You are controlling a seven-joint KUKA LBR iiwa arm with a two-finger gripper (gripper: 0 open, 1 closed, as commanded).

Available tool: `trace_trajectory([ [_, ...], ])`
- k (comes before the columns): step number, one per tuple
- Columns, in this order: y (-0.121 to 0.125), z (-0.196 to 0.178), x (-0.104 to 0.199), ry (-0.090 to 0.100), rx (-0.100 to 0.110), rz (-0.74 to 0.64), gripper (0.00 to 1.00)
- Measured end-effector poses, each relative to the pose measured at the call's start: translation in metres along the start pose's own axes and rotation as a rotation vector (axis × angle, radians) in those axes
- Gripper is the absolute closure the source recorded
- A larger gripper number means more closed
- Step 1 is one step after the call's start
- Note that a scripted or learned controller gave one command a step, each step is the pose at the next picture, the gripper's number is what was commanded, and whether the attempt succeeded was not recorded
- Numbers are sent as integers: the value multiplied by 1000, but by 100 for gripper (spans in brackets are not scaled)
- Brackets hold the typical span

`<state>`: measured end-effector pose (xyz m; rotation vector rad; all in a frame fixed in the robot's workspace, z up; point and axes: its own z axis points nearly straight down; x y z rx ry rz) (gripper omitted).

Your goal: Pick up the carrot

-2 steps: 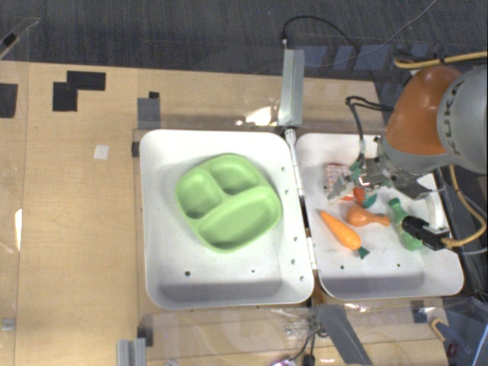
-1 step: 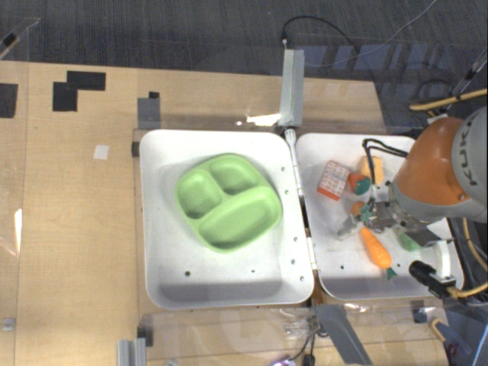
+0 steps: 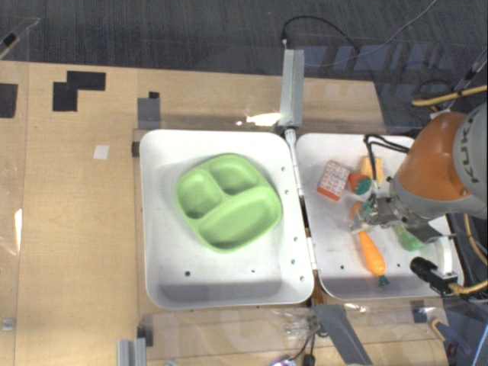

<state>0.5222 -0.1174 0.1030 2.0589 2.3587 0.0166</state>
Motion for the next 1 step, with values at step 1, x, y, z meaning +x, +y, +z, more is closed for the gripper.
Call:
trace_trajectory([
  [1, 35, -101, 53, 1, 9, -157, 100],
])
